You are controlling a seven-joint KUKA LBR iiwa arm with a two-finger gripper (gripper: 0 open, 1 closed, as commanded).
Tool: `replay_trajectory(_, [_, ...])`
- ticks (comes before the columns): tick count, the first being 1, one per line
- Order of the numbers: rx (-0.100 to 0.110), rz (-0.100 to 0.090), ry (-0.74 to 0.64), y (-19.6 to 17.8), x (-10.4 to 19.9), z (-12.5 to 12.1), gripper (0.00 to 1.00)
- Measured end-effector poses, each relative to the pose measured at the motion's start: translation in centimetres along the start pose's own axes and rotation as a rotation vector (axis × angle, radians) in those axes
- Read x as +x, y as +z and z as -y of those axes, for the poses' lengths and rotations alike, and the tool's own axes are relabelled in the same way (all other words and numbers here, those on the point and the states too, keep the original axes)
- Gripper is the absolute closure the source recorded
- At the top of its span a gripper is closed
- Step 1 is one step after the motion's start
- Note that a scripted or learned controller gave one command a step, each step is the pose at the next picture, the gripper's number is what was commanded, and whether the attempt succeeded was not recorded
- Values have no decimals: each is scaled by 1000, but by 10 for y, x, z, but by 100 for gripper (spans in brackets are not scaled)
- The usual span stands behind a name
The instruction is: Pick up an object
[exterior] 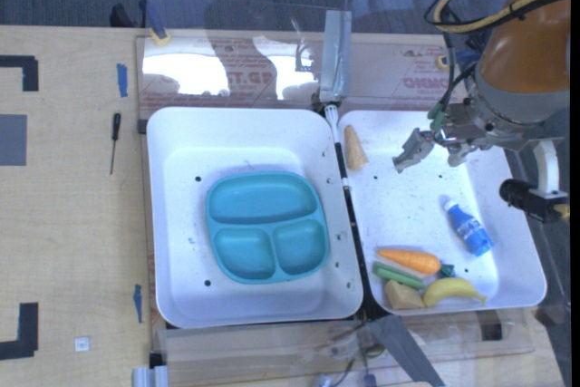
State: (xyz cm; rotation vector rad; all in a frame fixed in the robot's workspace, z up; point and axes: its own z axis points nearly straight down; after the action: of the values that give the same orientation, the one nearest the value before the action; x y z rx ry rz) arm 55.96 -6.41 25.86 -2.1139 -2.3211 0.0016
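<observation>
Camera view: the gripper [433, 148] hangs over the far half of the right bin [521, 285], fingers spread and nothing between them. One finger reaches toward the bin's left wall, the other sits nearer the wrist.

No target is fixed, so I judge by reach. A tan bread-like piece [354, 149] lies against the bin's far-left wall, just to the left of the gripper, its long axis running far to near. A blue bottle [468, 227] lies toward the right wall, nearer the front, tilted on a diagonal. A carrot [409, 261], a banana [451, 290] and a brown piece [402, 295] crowd the near edge.

The arm enters from the right, wrist bent downward. The left bin [172, 195] holds a blue divided tray [266, 226].
</observation>
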Motion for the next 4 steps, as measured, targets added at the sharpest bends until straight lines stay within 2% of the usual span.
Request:
replay_trajectory(1, [4, 1, -104, 71, -61, 35, 0])
replay_trajectory(2, [3, 1, -47, 110, -128, 51, 0])
replay_trajectory(3, [-8, -9, 4, 163, -140, 70, 0])
replay_trajectory(4, [-9, -3, 7, 154, -143, 71, 100])
